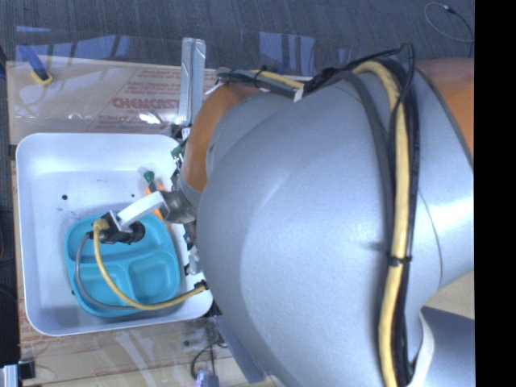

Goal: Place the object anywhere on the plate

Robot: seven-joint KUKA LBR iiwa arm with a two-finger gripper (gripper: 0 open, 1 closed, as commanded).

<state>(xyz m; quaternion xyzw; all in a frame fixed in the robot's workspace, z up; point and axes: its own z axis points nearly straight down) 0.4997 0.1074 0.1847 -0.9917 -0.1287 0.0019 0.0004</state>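
Arm [322,232] housing, grey and rounded, takes up the middle and right of the camera view, with orange showing at its upper edge. It covers the near side of the bench. To its left sits a white bin [56,176], shallow and round-cornered, whose right wall is hidden under the arm. A blue plate [149,279] with moulded compartments lies flat on the bin's floor, in the lower half, close to the bottom wall. The gripper [176,206] hangs at the plate's upper right corner, tucked against the arm's bulk. Whether the claw is open or closed, and whether it has hold of anything, cannot be told from this angle. A small green and orange object [147,177] shows just beyond the plate's upper edge, over the bare white floor and near the gripper. It is off the plate, and too small to make out clearly.
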